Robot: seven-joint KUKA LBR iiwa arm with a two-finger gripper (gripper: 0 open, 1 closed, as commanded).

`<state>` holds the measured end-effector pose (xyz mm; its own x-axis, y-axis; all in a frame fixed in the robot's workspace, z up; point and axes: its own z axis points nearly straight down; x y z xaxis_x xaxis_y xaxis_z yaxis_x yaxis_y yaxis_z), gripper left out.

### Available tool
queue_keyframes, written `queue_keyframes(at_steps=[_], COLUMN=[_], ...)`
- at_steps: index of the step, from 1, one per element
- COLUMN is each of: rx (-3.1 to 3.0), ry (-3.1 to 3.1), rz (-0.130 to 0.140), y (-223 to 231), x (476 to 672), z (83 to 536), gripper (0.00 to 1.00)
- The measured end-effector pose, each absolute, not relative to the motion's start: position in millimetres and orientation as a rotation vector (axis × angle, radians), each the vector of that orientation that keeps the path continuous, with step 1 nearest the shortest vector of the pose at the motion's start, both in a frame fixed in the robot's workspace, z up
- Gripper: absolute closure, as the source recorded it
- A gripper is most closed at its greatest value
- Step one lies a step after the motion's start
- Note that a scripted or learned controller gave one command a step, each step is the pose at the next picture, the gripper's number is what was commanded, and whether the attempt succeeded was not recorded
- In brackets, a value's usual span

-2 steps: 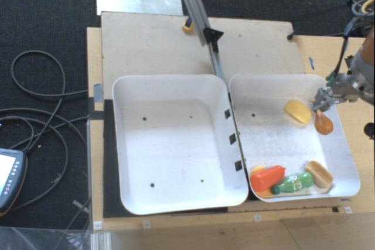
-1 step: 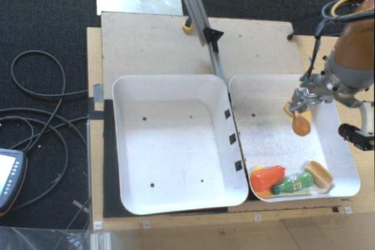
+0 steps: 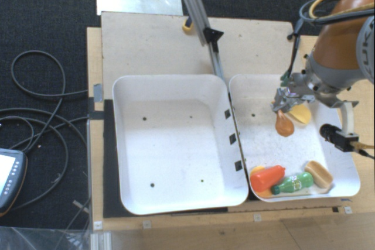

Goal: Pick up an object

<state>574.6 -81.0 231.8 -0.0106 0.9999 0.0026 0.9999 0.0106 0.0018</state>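
Overhead, the camera view shows the arm (image 3: 343, 38) reaching in from the right over the right bin (image 3: 258, 126), with the gripper (image 3: 285, 101) low above that bin's upper middle. Just under and touching its tip in the picture sit a brown pear-shaped object (image 3: 285, 124) and a pale yellow piece (image 3: 301, 114); whether either is actually pinched I cannot tell, nor how the pincer stands. Along the bin's near edge lie a red-orange pepper-like toy (image 3: 268, 174), a green bottle (image 3: 295, 183) and a tan bun-like piece (image 3: 319, 173), well apart from the gripper. The left bin (image 3: 126, 126) sits beside it. By my judgement the step in hand is the grasp itself; next comes a straight lift, checking something rises with it.
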Motion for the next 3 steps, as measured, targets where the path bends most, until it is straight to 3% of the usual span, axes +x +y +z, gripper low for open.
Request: queue_keyframes(at_steps=[3], rx=[-2.208], ry=[-2.233], rz=[-0.004], y=[87], x=[569.2], z=[216], gripper=[1.00])
